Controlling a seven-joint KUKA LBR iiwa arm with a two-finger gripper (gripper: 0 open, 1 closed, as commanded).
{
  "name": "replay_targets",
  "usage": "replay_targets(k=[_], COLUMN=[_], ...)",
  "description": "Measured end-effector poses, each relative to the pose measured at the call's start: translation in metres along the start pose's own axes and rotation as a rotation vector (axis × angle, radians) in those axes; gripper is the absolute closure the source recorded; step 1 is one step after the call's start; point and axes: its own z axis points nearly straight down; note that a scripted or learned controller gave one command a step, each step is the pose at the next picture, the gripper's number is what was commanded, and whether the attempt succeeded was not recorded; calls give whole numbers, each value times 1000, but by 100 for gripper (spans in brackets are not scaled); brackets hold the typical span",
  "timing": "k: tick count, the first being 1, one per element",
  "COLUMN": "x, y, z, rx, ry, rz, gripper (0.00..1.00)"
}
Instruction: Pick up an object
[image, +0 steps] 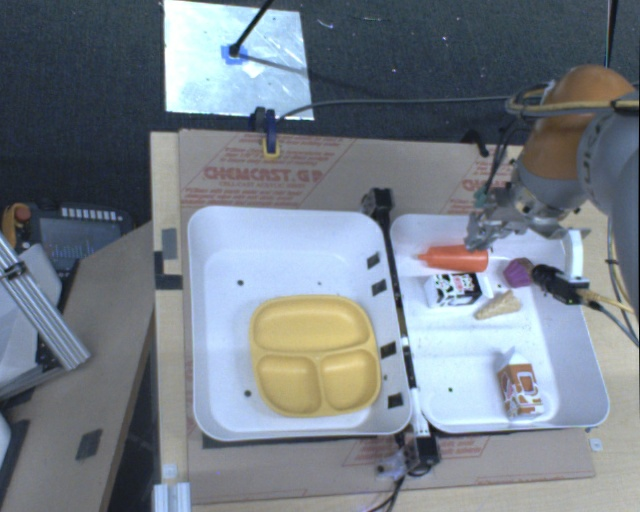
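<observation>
Two shallow white bins sit side by side on the counter (300, 165), which is covered by a brown cardboard sheet. Left of centre, the left bin (215, 300) holds a yellow divided plate (315, 353) with three compartments, lying flat toward that bin's lower middle. Right of the black divider, the right bin (575, 375) carries several small things. Near its upper left lies an orange carrot-shaped toy (455, 258), lengthwise across the frame. Just below it, touching or nearly so, is a small black-and-white carton (453, 289). Right of the carton lies a tan wedge-shaped piece (498, 305), and above that, close by, a small purple object (518, 271). Toward the bin's lower right, well apart from the others, rests an orange-and-white packet (522, 390). At the upper right of the frame the grey arm (600, 150) with its orange band reaches down, and the fingers (480, 236) hang right over the carrot toy's right end. Whether they are spread or closed, or touching the toy, I cannot tell.
</observation>
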Motion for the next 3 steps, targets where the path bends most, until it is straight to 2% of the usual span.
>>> replay_targets(k=[2, 3], x=[-2, -2], y=[0, 1], z=[-129, -129], rx=[-4, 2], ry=[-1, 0], rz=[2, 1], gripper=[100, 100])
